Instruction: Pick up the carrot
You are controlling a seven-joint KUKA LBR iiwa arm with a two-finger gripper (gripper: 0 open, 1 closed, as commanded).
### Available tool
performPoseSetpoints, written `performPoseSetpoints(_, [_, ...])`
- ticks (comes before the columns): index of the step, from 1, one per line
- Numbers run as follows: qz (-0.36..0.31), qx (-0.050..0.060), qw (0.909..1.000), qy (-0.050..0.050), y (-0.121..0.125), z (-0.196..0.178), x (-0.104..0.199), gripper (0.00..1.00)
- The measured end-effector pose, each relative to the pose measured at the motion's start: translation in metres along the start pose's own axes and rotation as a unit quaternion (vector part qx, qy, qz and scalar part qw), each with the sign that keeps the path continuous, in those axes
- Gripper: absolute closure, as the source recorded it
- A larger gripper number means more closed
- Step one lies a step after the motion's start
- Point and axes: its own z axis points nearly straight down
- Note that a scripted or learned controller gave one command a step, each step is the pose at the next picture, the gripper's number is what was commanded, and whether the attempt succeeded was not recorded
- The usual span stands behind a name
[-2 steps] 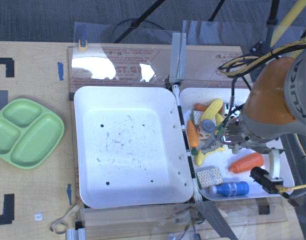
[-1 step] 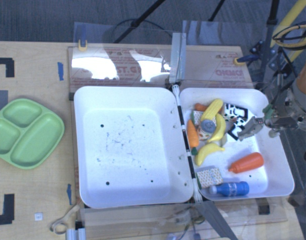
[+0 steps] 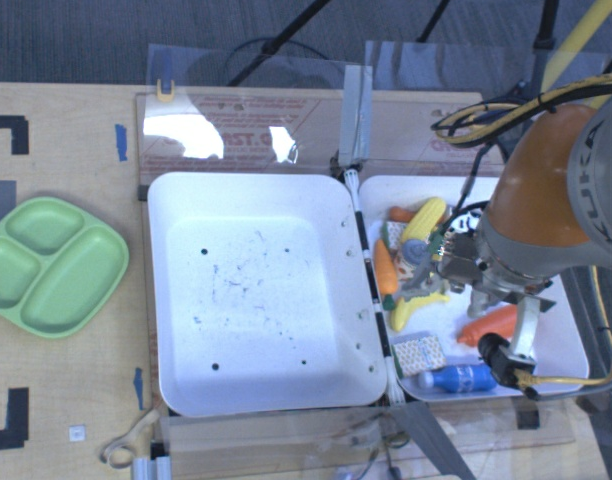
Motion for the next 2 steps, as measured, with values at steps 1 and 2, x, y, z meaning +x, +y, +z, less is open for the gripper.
performPoseSetpoints(1, [-0.185,0.0,0.9828,0.0,-0.004,0.032,0.011,0.0])
performPoseSetpoints(2, [-0.289,-0.003,0.9574,-0.001,0.014,-0.015,-0.04,0.0])
